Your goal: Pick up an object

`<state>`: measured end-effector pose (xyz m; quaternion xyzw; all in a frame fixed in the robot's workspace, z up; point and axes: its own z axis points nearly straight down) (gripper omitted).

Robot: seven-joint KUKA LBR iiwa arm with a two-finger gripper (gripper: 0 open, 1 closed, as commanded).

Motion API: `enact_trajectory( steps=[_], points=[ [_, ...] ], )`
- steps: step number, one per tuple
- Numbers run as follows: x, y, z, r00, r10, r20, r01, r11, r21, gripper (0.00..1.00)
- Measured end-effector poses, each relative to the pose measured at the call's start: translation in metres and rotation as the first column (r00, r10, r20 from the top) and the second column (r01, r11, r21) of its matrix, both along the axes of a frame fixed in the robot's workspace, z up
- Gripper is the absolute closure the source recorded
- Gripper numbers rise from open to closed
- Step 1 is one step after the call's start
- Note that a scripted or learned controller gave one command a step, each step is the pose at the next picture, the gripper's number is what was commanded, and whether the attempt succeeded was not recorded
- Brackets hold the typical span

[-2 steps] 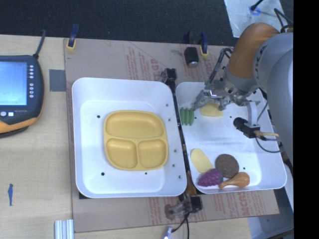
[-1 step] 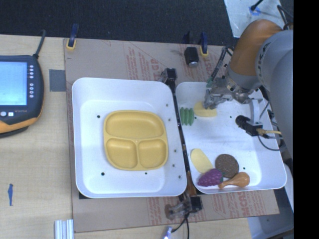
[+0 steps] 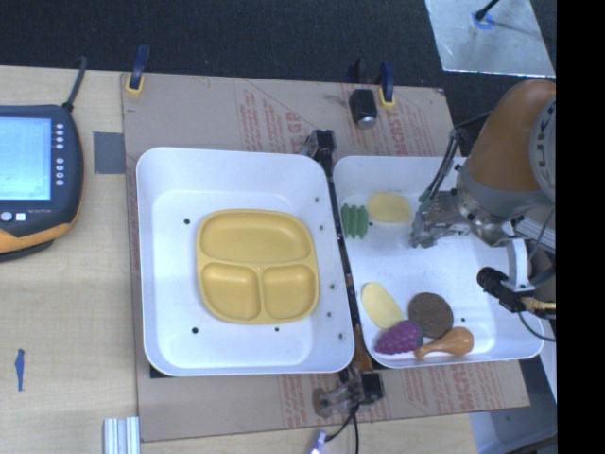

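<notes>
White plastic bins are sitting side by side on the table (image 3: 66, 348), and the right bin (image 3: 492, 348) is serving as the landmark. Inside it, the gripper (image 3: 425, 232) is hanging low near the far middle, the grey arm (image 3: 506, 164) with its orange band leaning in over the right rim; whether its fingers are spread or pressed together cannot be told at this slant. A pale yellow piece (image 3: 388, 206) is lying just left of the gripper, near the far wall, and a green ribbed piece (image 3: 354, 220) is resting against the left wall. Toward the near wall, a yellow oval (image 3: 381, 304), a brown disc (image 3: 430, 312), a purple grape bunch (image 3: 398, 337) and a tan drumstick-shaped toy (image 3: 446, 344) are clustering together. Left of this bin, the other bin (image 3: 165, 348) is carrying a yellow divided tray (image 3: 256, 264).
</notes>
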<state>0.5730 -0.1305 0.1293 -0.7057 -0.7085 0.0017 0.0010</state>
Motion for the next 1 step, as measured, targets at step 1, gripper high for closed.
enact_trajectory(
  steps=[1],
  points=[
    [0.0343, 0.0872, 0.0631, 1.000, 0.001, 0.002, -0.001, 1.000, 0.002, 1.00]
  ],
)
